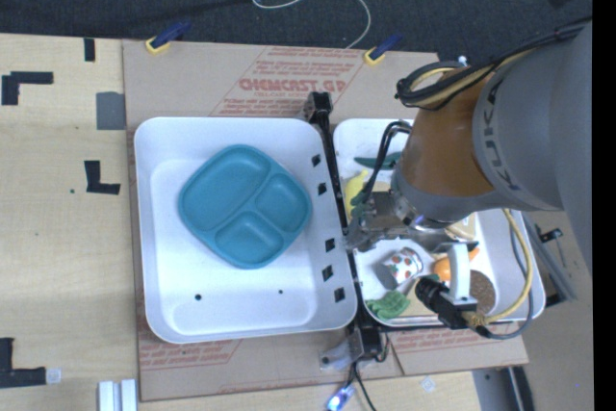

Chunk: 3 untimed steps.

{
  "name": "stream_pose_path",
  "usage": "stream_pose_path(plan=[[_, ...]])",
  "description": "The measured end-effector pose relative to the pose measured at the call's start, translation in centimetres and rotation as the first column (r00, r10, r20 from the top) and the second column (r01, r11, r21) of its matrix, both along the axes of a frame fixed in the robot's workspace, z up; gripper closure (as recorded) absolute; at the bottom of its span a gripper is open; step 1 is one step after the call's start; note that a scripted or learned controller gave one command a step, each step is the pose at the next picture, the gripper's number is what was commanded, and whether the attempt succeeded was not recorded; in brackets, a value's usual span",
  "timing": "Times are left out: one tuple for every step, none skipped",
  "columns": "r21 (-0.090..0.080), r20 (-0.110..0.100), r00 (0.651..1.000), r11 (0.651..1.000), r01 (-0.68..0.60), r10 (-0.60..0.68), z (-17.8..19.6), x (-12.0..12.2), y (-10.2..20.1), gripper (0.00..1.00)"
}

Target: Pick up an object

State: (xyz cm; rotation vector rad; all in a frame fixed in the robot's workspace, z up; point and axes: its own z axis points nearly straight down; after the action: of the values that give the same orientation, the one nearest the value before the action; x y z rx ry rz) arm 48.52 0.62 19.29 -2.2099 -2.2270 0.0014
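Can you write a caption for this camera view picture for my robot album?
Grey arm with orange band reaching over the right white bin of small items; blue divided plate in the left.

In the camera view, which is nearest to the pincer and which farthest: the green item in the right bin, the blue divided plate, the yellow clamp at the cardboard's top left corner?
1. Green item, right bin's near edge, just below-left of the pincer.
2. Blue divided plate, in the left bin.
3. Yellow clamp, far top-left corner of the cardboard.
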Motion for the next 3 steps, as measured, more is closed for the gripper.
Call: stream_pose_path(plan=[[-0.002,0.014,1.0,1.0,0.002,-0.002,7.4,7.6,2.2,1.0],[-0.003,-0.006,1.0,1.0,0.01,-0.01,3.7,1.0,0.0,1.0],[0.003,0.012,1.0,1.0,-0.006,0.006,13.6,1.0,9.3,1.0]])
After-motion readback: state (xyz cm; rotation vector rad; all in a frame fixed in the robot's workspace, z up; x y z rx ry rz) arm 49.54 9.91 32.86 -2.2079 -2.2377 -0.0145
